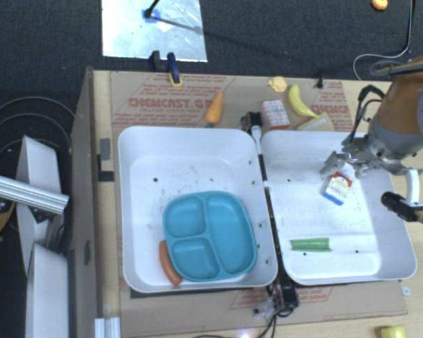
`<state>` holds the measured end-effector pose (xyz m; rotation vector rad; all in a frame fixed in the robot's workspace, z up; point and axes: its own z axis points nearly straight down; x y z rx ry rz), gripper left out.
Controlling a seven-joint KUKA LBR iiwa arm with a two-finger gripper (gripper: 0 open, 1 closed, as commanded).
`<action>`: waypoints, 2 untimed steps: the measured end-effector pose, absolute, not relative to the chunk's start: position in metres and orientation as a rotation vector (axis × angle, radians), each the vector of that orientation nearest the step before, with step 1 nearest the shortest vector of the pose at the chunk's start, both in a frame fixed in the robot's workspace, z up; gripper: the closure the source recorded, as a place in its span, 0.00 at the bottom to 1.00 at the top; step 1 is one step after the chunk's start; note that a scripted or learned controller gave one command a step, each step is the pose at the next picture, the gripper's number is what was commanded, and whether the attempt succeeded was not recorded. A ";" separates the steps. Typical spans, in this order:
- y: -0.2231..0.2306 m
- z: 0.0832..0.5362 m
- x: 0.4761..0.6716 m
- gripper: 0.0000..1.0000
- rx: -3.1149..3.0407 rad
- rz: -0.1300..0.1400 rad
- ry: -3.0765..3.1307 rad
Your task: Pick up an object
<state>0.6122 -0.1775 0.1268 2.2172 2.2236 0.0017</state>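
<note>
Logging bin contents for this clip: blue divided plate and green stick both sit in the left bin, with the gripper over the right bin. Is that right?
Not quite. The blue divided plate is in the left bin, but the green stick lies in the right bin, near its front edge. The camera view shows this. The gripper is over the right bin, as you said.
</note>
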 end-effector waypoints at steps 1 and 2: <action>-0.179 0.137 0.614 1.00 2.213 0.005 2.222; -0.179 0.147 0.615 1.00 2.210 0.008 2.222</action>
